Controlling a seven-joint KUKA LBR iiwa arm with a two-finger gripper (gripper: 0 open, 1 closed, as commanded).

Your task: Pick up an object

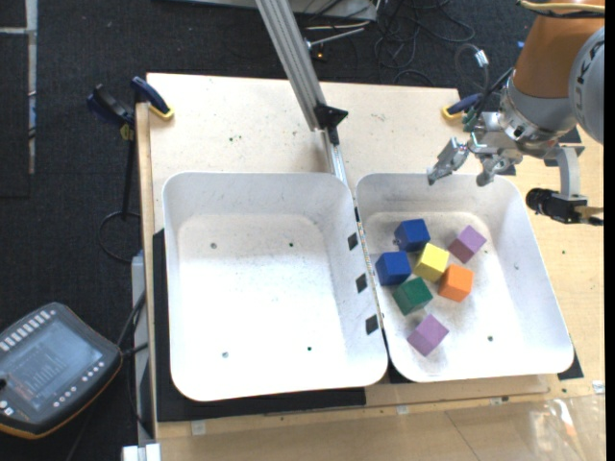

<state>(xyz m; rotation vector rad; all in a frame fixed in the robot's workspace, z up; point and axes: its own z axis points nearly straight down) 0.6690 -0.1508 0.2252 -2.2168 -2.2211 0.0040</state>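
Note:
Several small coloured blocks lie clustered in the right bin (538, 286): two blue blocks (411, 233) (392, 267), a yellow block (432, 260), an orange block (455, 281), a green block (413, 295) and two purple blocks (468, 243) (429, 333). My gripper (468, 165) hangs open above the far rim of the right bin, with nothing between its fingers. It is up and back from the blocks, well apart from them.
The left bin (192, 209) sits beside the right one, sharing a middle edge. A slanted metal rail (293, 51) runs down to the bins' far junction. Clamps (120, 104) sit at the bench's far left corner. A teach pendant (48, 368) lies at lower left.

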